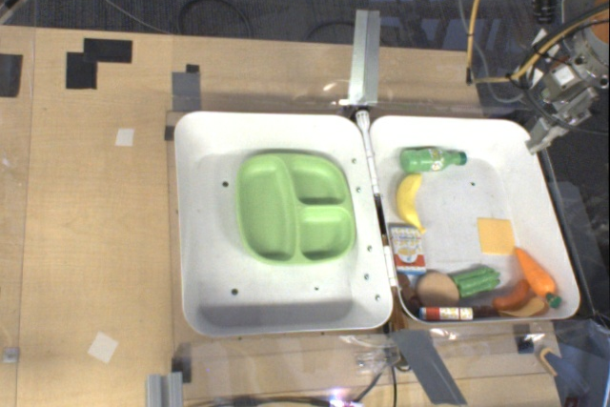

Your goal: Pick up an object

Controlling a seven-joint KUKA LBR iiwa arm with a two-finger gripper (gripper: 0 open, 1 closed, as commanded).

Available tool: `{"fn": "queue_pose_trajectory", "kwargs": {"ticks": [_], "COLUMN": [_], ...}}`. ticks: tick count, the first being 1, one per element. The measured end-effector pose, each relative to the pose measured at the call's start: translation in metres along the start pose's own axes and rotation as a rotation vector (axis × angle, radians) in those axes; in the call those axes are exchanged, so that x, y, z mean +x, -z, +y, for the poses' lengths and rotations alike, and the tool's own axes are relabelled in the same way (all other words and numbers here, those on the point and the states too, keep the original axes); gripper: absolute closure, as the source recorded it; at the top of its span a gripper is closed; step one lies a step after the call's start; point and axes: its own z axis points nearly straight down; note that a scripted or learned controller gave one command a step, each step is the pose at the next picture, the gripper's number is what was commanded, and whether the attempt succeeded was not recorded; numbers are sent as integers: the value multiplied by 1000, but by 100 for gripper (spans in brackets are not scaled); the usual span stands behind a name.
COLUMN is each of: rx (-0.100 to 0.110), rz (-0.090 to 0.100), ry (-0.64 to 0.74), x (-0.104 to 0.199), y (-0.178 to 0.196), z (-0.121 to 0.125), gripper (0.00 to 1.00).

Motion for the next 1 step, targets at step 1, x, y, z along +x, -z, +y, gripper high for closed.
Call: {"fn": "queue_pose_trajectory", "kwargs": {"ticks": [1], "rx": [-3], "rz": [-1], "ry": [638], "x": [-14], "y": [-18], "z": [10], "gripper": [100]}}
